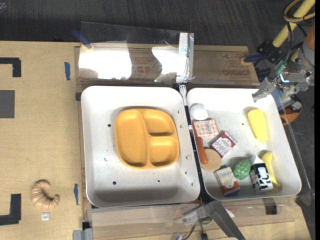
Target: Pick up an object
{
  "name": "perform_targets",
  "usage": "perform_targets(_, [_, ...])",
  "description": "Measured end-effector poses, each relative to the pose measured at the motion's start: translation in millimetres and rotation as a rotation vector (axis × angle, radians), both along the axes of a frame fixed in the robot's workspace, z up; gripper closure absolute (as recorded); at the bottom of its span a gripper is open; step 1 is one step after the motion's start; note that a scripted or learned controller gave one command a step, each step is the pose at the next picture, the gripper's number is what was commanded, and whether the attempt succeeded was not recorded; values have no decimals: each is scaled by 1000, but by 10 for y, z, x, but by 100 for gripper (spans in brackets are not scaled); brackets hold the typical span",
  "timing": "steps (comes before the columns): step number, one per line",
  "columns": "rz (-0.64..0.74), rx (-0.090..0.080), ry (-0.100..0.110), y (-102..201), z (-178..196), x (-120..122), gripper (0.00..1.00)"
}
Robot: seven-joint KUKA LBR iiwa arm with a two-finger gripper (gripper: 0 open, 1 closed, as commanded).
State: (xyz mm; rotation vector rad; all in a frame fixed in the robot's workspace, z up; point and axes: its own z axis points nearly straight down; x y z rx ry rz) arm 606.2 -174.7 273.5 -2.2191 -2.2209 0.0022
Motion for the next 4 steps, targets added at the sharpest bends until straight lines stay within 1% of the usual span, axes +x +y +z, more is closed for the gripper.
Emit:
perform_targets(1, [55, 2, 9, 9, -1128, -442, 0])
perform_targets(2, [124, -1, -7, -214, -1702, -53, 0])
perform_targets(3, [122, -1, -5, -219, -1635, -56, 100])
perform_targets(4, [127, 1, -3, 489, -962, 412, 100])
